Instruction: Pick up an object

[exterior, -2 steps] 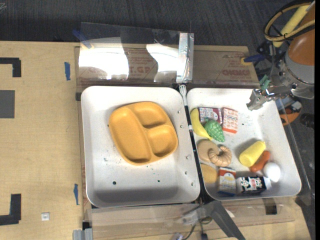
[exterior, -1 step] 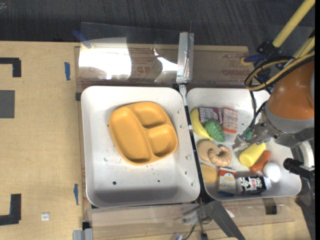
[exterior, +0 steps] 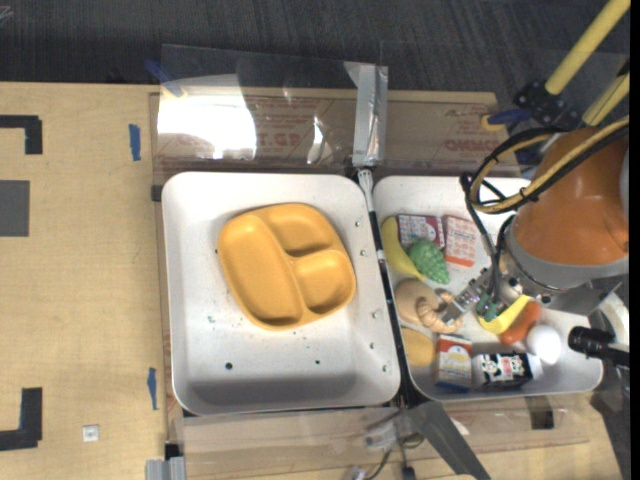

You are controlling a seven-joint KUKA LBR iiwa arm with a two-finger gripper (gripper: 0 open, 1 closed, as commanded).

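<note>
One milk bottle [exterior: 503, 368]; one yellow tray [exterior: 287, 263]

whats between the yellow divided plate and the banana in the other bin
In the camera view, between the yellow divided plastic plate and the yellow toy banana lie bare white floor of the left bin and the two bins' adjoining rims.

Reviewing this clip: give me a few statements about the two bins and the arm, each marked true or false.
1. The yellow divided plate lies in the left bin. True.
2. The arm hangs over the left bin. False: it is over the right bin.
3. A banana lies beside a green toy in the right bin. True.
4. The small milk carton stands on the plate. False: it lies at the right bin's near edge.
5. The plate has three compartments. True.
</note>
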